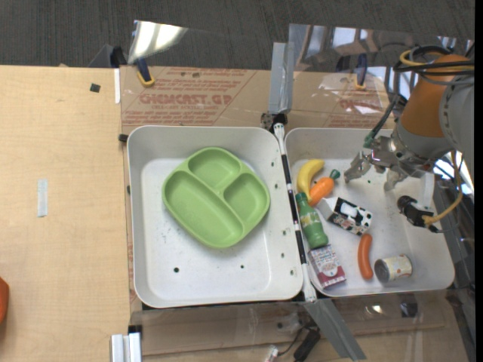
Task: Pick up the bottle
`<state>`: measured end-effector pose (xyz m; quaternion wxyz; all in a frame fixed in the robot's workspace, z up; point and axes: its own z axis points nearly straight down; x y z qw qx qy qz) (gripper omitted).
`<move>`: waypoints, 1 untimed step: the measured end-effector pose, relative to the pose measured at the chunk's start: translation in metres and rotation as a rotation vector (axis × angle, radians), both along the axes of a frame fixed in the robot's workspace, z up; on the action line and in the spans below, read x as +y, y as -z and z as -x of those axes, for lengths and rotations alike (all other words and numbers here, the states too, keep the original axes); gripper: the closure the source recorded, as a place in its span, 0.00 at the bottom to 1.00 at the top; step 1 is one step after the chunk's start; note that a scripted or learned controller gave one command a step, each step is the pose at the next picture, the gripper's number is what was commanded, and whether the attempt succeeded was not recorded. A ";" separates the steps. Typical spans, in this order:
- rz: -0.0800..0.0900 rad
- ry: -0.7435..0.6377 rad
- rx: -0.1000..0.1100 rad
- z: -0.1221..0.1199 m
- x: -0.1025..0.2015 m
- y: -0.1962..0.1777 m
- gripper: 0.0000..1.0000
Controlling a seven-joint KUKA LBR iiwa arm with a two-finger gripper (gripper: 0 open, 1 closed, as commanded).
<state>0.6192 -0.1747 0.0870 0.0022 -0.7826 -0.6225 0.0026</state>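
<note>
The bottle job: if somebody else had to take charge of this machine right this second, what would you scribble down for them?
Pincer: open, nothing between its fingers, hanging over the back of the right bin.
Bottle: green, lying on its side along the right bin's left wall, touching nothing of the arm. A carrot and a banana lie just behind it, a small carton just in front.
Done: nothing yet; the bottle is not lifted.
Left: bring the pincer across to the left, lower it over the bottle, close, lift. The bin wall and the close neighbours may make the grab awkward.
</note>
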 end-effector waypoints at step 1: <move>0.003 0.323 -0.001 -0.023 0.002 0.000 0.00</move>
